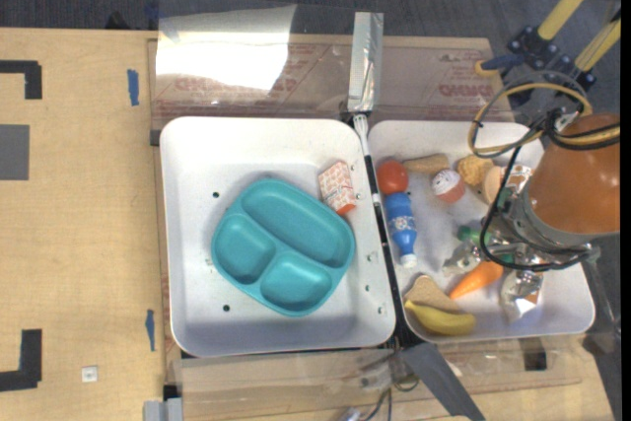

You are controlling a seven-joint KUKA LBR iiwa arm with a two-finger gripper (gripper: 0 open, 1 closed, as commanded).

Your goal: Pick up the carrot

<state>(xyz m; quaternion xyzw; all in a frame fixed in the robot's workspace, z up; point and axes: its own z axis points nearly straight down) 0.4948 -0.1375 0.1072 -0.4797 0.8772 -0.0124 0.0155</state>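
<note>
The carrot (475, 278), orange and stubby, lies tilted in the front half of the right bin (567, 315). My gripper (490, 277) hangs straight over it, below the orange wrist band (582, 184). One metal finger (458, 260) shows at the carrot's left and the other finger (521, 294) at its right. The fingers are spread, with the carrot lying between them, not pinched. The wrist and its cables hide the bin's right middle.
A banana (439, 317) and a tan wedge (425, 291) lie just left of the carrot. Further back are a blue bottle (400, 224), a red tomato (392, 176) and small pale foods (449, 184). The left bin (187, 212) holds a teal divided plate (283, 244) and a small carton (336, 185).
</note>
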